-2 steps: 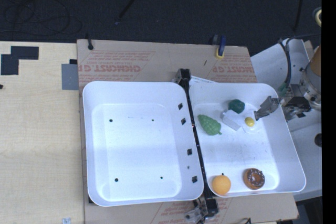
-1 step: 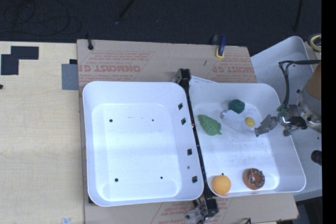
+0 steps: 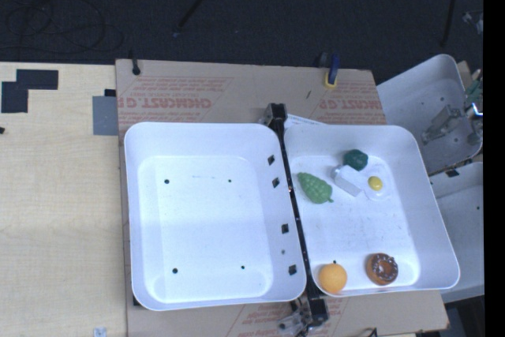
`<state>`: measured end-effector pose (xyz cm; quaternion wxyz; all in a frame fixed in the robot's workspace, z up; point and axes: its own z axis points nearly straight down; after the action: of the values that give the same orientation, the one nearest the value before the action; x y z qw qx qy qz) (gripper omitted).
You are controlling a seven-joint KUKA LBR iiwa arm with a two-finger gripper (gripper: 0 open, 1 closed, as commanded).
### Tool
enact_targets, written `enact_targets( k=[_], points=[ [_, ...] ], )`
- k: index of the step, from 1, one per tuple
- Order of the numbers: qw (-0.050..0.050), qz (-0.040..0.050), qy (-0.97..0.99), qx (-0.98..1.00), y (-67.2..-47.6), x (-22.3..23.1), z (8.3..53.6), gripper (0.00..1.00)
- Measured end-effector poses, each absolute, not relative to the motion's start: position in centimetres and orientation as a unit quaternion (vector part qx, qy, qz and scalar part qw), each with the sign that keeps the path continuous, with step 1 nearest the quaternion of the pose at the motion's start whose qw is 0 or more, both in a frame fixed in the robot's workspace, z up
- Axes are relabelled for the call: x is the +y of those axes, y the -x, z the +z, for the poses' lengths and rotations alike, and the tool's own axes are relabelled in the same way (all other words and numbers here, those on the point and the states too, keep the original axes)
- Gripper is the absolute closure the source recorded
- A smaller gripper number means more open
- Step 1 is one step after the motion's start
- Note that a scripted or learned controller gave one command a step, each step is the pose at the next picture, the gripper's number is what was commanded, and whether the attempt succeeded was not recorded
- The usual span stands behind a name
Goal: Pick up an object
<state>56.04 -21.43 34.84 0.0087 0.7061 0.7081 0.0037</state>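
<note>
- Six candidate objects sit in the right bin (image 3: 426, 193), all off to the view-left of the gripper (image 3: 452, 121) and well apart from it.
- Gripper looks parked by the right edge over a grey plate (image 3: 418, 95); too small and blurred there, so I cannot tell whether it is spread or pressed together. Nothing visibly held.
- Closest to the gripper: a dark green lump (image 3: 356, 159), a fried-egg toy (image 3: 375, 185) and a small white block (image 3: 346, 181). They are crowded, with the block touching or just beside the other two.
- Further out from the gripper: a light green bumpy piece (image 3: 314, 189), standing alone, near the divider (image 3: 286, 185) between the bins.
- Down at the bin's near edge, further from the gripper: a donut (image 3: 383, 268) and an orange ball (image 3: 332, 278), just beside each other, the ball close to the wall corner.
- Step in hand, as I judge it: the approach, with no target reached yet.
- Best pick is probably the light green piece: free space all round and soft-looking, so easy to pinch.
- Come straight down centred on it, jaws across its narrow side, well clear of the divider.
- Skip the egg (too flat) and the ball (may roll, and the wall blocks a jaw).
- Left bin (image 3: 138, 170) lies furthest from the gripper and is not needed for this step.
</note>
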Motion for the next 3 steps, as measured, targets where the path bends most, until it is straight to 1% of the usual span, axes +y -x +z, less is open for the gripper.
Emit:
enact_targets(
  k=[1,2,3],
  points=[
    [0.000,0.0000,-0.708,0.706,-48.1,-21.4,38.1,0.00],
    [-0.003,-0.0018,-0.707,0.707,-49.4,-21.0,31.1,0.00],
    [-0.006,-0.0027,-0.707,0.707,-51.3,-21.2,16.6,0.00]
  ],
)
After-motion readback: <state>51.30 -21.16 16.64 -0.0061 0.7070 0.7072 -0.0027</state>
